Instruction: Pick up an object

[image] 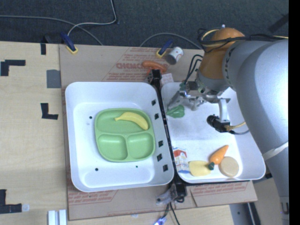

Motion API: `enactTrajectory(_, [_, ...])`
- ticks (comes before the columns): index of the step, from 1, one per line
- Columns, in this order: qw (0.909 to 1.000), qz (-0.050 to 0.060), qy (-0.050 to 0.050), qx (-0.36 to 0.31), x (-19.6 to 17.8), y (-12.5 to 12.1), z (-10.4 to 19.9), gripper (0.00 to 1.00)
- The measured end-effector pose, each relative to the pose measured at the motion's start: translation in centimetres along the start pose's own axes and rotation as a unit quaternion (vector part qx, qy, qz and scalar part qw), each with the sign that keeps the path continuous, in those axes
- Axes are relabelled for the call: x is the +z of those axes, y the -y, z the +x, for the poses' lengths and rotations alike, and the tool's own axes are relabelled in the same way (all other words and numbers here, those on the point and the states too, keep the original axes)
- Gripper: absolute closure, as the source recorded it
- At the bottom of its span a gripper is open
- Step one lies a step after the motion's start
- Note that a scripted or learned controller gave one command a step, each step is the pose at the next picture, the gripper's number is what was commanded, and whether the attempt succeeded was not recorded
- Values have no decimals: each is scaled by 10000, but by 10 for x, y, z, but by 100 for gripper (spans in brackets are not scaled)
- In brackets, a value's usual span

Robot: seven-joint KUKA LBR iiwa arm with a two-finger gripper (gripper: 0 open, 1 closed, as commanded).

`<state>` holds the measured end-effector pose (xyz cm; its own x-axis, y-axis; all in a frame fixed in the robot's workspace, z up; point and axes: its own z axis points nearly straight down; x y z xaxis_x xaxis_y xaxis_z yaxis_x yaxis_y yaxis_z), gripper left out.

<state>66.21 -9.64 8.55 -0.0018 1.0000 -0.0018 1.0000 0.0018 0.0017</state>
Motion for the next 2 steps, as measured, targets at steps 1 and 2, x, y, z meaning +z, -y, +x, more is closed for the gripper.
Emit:
enactTrajectory(1, [10000,3,-8,2,0,-7,2,0])
enactTrajectory(2, [10000,0,2,0,0,5,0,0])
